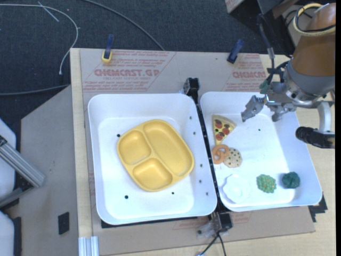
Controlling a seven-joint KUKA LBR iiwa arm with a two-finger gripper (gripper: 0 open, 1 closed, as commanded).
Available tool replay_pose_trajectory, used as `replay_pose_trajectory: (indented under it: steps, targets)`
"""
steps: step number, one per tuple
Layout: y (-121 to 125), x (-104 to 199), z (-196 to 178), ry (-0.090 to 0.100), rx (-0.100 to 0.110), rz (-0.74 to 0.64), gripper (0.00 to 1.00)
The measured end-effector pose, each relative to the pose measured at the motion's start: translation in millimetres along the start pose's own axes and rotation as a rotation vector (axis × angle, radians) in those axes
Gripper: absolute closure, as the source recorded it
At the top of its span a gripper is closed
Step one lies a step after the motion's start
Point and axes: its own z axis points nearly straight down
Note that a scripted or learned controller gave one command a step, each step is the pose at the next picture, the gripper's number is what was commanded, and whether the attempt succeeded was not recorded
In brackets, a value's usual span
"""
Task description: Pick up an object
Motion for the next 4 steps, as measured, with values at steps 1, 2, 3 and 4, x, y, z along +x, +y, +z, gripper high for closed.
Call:
replay_pose_trajectory:
  steps: [1, 2, 3, 4]
  targets:
    - [0, 0, 0, 0.000, 0.000, 0.000, 0.00]
    - [7, 5, 56, 0.000, 0.000, 0.001, 0.00]
    - [-1, 6, 101, 0.001, 0.005, 0.001, 0.00]
    - [-2, 7, 154, 0.001, 0.004, 0.001, 0.00]
